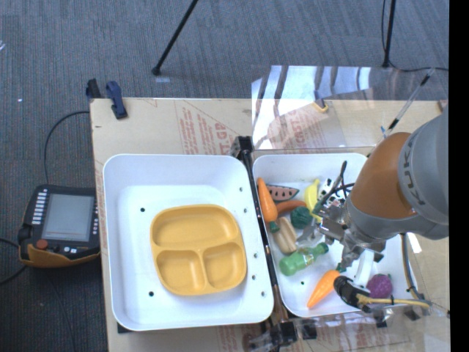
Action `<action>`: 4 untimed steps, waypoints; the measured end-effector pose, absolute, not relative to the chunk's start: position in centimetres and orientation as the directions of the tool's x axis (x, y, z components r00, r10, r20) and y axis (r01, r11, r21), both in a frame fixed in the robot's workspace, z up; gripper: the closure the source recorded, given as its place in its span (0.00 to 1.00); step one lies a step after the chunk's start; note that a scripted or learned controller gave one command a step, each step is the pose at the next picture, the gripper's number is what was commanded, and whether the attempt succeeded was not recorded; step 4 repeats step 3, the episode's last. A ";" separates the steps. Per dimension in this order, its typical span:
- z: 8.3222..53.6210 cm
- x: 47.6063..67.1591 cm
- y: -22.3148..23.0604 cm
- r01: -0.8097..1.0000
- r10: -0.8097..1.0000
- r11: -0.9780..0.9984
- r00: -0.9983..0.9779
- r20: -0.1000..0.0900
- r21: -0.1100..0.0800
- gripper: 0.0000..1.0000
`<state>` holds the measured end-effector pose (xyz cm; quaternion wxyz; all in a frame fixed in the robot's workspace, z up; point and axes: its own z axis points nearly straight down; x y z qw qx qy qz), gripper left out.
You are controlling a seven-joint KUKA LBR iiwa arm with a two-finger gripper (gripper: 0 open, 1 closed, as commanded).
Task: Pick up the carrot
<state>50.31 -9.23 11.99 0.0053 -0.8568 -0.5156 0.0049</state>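
Two orange carrot shapes lie in the right bin point(381, 160). One long carrot point(266, 199) rests along the bin's left wall, with a green end toward the front. A shorter cone-shaped carrot point(323, 288) lies near the front edge, its tip pointing front-left. My gripper point(326, 229) hangs low over the middle of this bin, between the two carrots. It is just right of a tan roll point(287, 235) and above a green bottle point(301, 260). No carrot sits between its fingers.
The right bin also holds a watermelon slice point(282, 193), a yellow banana point(313, 194), a dark green vegetable point(300, 216) and a purple item point(379, 284). The left bin point(132, 189) carries a yellow divided plate point(198, 248). A pendant point(62, 222) lies off the bench's left.
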 end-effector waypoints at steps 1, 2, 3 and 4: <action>8.5 47.3 -14.1 0.936 0.936 -0.352 0.352 0.000 -0.012 0.00; 9.4 47.3 -14.1 0.931 0.931 -0.366 0.366 0.004 -0.013 1.00; 18.2 48.9 -11.0 0.907 0.907 -0.421 0.421 0.003 -0.002 1.00; 18.2 48.9 -11.0 0.907 0.907 -0.421 0.421 0.003 -0.002 1.00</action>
